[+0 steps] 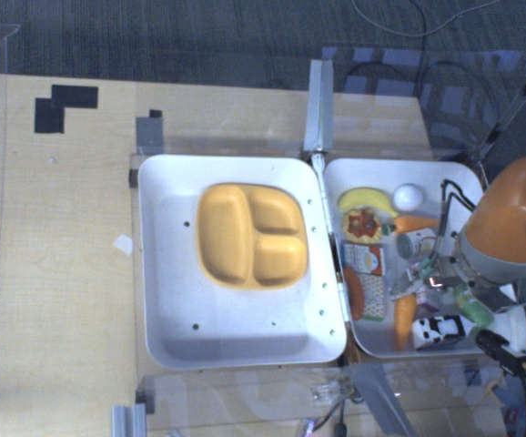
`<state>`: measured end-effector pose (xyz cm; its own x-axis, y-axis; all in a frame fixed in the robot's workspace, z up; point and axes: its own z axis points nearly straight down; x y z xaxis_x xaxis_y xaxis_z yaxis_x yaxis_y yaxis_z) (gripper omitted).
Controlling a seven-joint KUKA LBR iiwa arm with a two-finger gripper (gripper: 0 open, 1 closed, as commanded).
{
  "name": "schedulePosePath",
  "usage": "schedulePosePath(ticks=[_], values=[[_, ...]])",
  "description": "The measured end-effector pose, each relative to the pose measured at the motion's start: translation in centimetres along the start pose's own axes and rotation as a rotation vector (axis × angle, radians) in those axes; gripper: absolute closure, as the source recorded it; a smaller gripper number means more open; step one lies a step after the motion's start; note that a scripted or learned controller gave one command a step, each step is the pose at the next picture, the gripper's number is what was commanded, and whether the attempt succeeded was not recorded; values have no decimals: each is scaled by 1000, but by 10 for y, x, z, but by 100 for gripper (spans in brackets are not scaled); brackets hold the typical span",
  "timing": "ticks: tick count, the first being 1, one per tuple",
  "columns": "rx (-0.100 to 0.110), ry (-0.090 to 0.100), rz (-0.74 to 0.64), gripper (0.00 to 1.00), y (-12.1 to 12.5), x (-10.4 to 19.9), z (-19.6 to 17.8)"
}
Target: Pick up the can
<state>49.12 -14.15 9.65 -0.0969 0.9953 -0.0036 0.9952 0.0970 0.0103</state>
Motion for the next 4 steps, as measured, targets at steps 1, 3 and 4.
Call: schedulePosePath(ticks=[1,3,4], values=[[-2,2,-185,0,34,-26,7],[-9,0,-186,0,37,-26,-5],[0,1,23,0,89,-71,9]])
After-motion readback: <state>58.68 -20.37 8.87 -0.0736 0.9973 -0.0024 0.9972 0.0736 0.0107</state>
